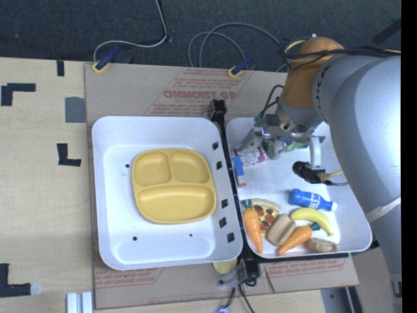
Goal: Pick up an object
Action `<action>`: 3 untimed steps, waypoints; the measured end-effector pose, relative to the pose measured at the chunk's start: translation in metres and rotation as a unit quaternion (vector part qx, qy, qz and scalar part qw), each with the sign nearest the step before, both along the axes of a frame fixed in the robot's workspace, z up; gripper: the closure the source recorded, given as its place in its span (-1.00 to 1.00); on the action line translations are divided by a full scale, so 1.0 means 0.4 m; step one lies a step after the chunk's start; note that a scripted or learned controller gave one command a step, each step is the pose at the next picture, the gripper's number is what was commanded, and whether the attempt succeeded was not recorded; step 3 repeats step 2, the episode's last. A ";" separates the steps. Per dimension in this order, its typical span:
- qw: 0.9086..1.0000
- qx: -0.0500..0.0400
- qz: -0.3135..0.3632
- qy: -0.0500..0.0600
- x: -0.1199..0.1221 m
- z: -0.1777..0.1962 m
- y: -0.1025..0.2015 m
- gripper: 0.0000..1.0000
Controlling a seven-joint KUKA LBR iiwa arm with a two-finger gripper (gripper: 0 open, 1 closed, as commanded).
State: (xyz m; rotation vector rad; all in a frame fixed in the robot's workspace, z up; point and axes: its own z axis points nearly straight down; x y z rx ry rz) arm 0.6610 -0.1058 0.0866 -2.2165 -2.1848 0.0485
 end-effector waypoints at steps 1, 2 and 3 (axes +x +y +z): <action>1.000 -0.001 0.000 0.000 -0.001 0.000 0.003 -1.00; 1.000 0.000 0.001 -0.006 -0.008 0.001 -0.001 -1.00; 1.000 0.000 0.001 -0.006 -0.008 0.001 -0.001 -1.00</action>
